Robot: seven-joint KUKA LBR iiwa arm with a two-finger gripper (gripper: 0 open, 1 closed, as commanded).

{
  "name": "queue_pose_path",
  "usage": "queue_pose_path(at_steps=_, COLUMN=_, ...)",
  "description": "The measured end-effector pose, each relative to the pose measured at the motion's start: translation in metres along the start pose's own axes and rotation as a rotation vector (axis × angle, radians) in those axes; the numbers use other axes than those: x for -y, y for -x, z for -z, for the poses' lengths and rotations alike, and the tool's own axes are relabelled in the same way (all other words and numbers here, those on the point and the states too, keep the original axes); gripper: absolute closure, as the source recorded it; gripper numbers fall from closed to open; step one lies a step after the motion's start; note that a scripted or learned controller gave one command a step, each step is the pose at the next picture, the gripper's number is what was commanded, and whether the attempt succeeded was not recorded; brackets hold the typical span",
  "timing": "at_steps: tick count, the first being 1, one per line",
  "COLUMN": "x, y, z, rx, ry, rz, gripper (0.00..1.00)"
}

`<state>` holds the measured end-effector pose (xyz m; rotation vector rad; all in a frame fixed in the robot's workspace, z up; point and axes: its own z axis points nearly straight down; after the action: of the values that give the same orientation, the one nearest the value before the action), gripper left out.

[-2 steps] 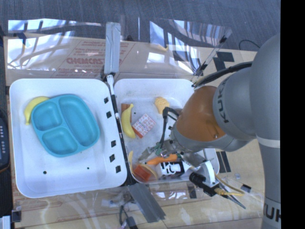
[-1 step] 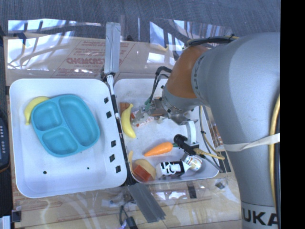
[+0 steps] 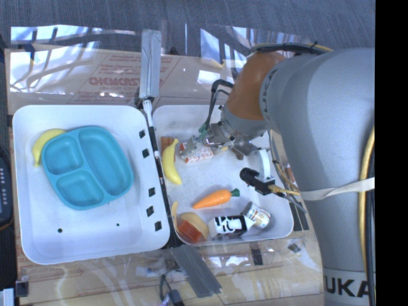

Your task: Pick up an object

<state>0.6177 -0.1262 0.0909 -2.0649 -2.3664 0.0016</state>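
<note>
My gripper (image 3: 212, 139) reaches down into the upper middle of the right bin (image 3: 280, 225), below the orange band of the wrist (image 3: 254, 88). Right at its tip lies a small red and white packet (image 3: 195, 153); I cannot tell whether the packet is touched or held. A yellow banana (image 3: 169, 162) lies along the bin's left wall. Toward the front lie an orange carrot (image 3: 214, 199), a black and white bottle (image 3: 229, 224), a small can (image 3: 258, 217) and a red and tan fruit piece (image 3: 192, 226).
The left bin (image 3: 38, 234) holds a blue divided plate (image 3: 87, 166) with a second banana (image 3: 43, 143) partly under its left edge. The grey arm (image 3: 325, 145) covers the right bin's right side. A black part (image 3: 255, 182) sticks out beneath the arm.
</note>
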Motion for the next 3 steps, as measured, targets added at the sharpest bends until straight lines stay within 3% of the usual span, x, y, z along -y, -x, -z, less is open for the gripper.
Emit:
queue_pose_path(at_steps=1, x=-0.021, y=-0.026, z=0.0, rx=0.0, ry=0.001, rz=0.032, gripper=0.0)
queue_pose_path(at_steps=2, x=-0.021, y=-0.026, z=0.009, rx=0.001, ry=-0.001, rz=0.037, gripper=1.0)
queue_pose_path(at_steps=3, x=0.012, y=-0.083, z=0.103, rx=0.0, ry=0.005, rz=0.056, gripper=1.0)
